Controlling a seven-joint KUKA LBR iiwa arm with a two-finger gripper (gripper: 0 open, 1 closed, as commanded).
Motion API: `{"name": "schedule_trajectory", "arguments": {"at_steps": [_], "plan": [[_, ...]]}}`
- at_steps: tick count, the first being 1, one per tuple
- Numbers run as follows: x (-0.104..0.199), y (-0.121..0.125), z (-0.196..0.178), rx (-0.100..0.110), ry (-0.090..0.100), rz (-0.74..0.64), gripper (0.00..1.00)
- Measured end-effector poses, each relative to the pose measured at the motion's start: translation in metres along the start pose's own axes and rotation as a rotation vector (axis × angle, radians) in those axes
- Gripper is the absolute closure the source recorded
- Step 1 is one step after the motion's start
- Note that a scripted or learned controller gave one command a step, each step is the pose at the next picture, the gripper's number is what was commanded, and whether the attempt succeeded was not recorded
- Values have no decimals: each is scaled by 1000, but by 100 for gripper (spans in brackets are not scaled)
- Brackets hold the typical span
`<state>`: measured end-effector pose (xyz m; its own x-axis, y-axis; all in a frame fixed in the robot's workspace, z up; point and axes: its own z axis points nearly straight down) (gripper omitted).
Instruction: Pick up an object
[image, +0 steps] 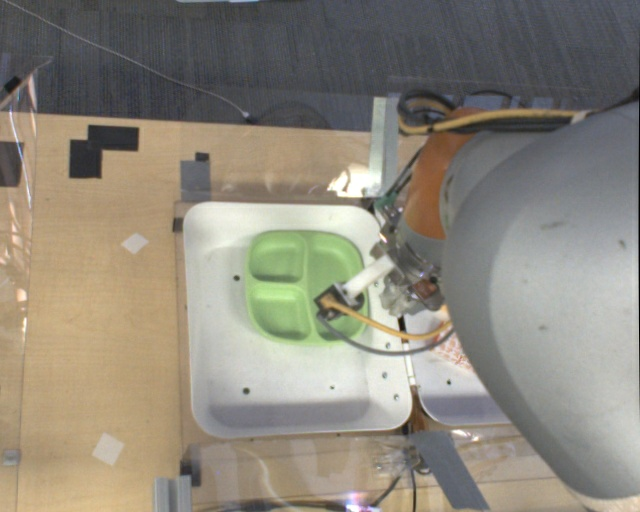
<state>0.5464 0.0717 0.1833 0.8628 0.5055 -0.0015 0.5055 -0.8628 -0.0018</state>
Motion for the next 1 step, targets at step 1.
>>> {"name": "schedule_trajectory", "arguments": {"at_steps": [1], "plan": [[19, -119, 16, 4, 2, 317, 100]]}}
